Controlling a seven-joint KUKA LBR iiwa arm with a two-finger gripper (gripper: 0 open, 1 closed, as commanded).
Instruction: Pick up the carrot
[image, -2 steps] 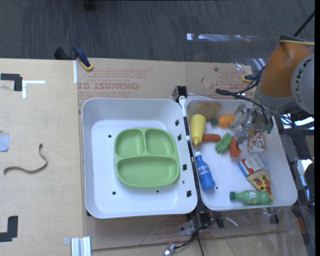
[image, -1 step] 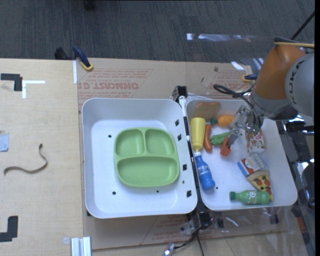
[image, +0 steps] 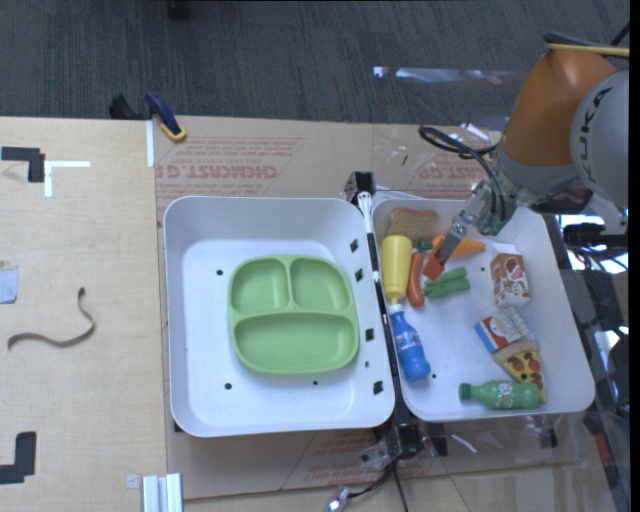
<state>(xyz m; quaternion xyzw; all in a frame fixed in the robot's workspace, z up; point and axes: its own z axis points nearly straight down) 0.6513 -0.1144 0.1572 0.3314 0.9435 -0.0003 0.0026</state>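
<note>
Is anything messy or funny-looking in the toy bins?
Nothing looks broken or spilled. The right bin is just crowded: the toy foods lie jumbled on their sides, with the mustard bottle and blue bottle pushed against the left wall. In the left bin, the green plate sits flat and tidy.

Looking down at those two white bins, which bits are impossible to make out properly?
- Carrot: the gripper covers its upper end in the camera view.
- Whether the carrot is gripped: the tips blur against the toys.
- Brown toy: partly behind the mustard bottle; too blurred to identify.
- Small cartons: print too small to read.
- Arm: cut off by the top right corner.
</note>
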